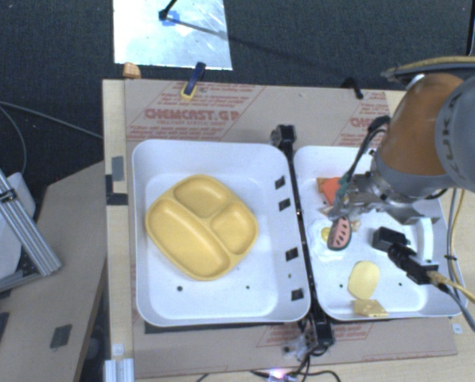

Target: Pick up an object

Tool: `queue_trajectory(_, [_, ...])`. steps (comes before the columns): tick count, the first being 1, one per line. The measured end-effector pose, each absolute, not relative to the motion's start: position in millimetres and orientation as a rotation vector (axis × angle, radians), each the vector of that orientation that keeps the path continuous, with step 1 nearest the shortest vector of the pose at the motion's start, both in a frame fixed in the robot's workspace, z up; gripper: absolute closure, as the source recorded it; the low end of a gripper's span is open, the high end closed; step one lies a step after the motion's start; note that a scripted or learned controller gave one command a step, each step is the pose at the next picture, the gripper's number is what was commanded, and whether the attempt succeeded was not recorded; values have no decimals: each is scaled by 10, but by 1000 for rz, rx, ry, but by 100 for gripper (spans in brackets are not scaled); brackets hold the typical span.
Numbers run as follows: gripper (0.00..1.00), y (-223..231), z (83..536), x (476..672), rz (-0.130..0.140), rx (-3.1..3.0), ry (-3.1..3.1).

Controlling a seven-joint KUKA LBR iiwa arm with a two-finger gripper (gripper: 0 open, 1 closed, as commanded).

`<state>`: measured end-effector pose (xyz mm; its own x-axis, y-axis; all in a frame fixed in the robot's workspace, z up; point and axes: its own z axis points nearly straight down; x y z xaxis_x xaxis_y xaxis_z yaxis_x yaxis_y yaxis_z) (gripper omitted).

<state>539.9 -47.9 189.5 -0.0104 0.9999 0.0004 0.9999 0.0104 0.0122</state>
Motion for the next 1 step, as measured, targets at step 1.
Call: queue_trajectory(1, [100,141,2647,4956,9,2208,2232])
